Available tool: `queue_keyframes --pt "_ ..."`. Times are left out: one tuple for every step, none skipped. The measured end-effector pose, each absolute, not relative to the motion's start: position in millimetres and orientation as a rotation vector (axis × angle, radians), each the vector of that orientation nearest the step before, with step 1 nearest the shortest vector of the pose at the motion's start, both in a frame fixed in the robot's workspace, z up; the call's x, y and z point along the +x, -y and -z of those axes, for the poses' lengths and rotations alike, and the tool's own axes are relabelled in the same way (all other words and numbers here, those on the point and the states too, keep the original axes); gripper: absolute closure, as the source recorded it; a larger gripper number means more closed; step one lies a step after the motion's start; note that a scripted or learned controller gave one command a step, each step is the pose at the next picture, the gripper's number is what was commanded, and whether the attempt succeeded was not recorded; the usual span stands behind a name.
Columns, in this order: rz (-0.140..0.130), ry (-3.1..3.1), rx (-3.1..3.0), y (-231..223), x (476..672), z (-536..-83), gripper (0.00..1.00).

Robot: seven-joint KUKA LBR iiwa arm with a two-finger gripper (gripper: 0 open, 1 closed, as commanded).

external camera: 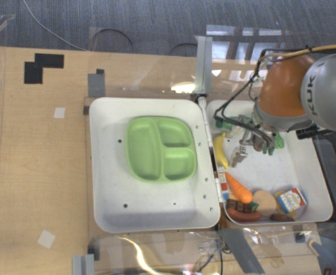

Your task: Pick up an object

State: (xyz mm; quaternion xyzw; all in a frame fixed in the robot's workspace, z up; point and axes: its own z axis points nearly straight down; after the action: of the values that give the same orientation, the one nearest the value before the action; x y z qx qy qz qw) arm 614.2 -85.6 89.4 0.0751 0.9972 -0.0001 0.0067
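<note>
Tool [240, 154] just right of banana [220, 151], apparently not touching

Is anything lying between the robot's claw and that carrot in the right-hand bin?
Nothing visible does. The gripper hangs over bare white floor of the right bin, and the carrot lies just below it in the picture, with only open bin floor between them.
</note>
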Motion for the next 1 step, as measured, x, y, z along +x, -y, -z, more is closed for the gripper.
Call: queue_keyframes --pt "0.007 -3.11 0.342 180.2 591.7 -89.1 0.0"
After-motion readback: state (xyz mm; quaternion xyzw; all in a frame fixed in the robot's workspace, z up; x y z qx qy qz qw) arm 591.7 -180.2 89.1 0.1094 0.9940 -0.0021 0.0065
